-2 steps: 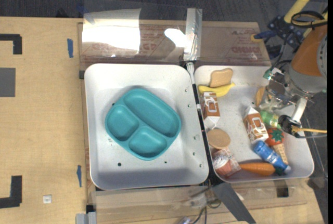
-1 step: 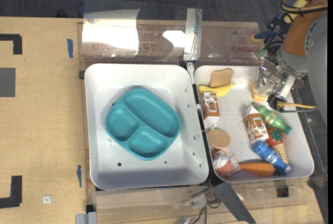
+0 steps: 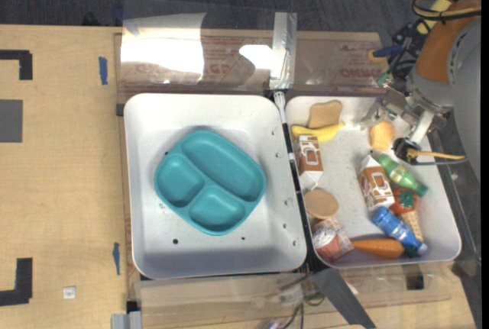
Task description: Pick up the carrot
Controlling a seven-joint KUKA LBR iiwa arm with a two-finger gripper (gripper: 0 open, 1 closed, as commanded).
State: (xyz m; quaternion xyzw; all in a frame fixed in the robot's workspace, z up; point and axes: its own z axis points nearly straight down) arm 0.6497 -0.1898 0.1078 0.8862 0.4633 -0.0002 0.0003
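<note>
The carrot (image 3: 377,247) is orange and lies flat along the front wall of the right bin (image 3: 445,207), between a small can (image 3: 332,240) and a blue bottle (image 3: 396,227). My gripper (image 3: 403,124) hangs over the bin's far right corner, well behind the carrot and apart from it. It is right beside a yellow-orange fruit (image 3: 381,135). The grey arm with its orange band (image 3: 433,53) comes in from the upper right.
The right bin also holds a bread slice (image 3: 328,113), a banana (image 3: 316,133), two brown cartons (image 3: 309,153), a green bottle (image 3: 402,174) and a brown disc (image 3: 322,204). In the left bin (image 3: 145,121) sits a teal divided plate (image 3: 210,180).
</note>
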